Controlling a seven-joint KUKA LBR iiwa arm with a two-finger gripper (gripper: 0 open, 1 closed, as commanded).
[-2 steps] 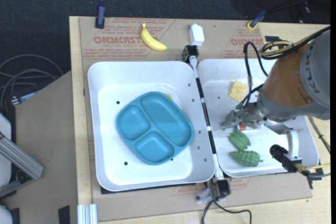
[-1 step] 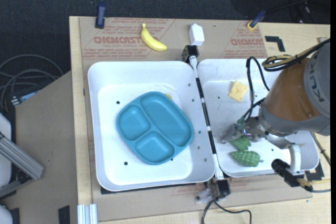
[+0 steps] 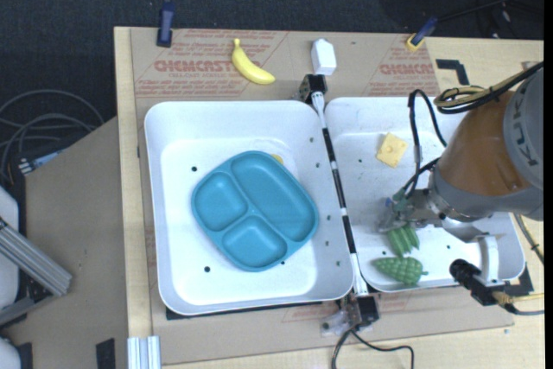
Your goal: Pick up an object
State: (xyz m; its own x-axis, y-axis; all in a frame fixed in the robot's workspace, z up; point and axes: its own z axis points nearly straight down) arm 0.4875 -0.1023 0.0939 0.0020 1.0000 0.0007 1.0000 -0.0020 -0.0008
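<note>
Grey and orange, the arm (image 3: pixel 488 155) reaches in from the right and bends down over the right bin (image 3: pixel 363 121), its wrist low above the bin floor. The gripper (image 3: pixel 399 212) sits at the end of that wrist, just above a green, pod-like object (image 3: pixel 403 238) that lies slanted on the white floor. The fingertips appear to touch or nearly touch the upper end of this green piece, but the wrist and the dark gripper body cover the spot, so whether the claw is released or clenched is something I cannot tell, and nothing can be seen clearly gripped between the fingers.

Just below that piece, near the bin's front wall, lies a second green object (image 3: pixel 398 270), wider and bumpy (its shape is leaf-like, though too small to name). A small yellow block (image 3: pixel 391 149) rests farther back in the same bin, well apart from the gripper.

The left bin (image 3: pixel 164 130) holds a blue divided plate (image 3: pixel 252 209) with three compartments, lying flat in the middle. A sliver of something yellow peeks from behind the plate's far edge. Outside the bins, a yellow banana (image 3: pixel 251 65) lies on the cardboard bench top (image 3: pixel 199 69) behind the left bin.
</note>
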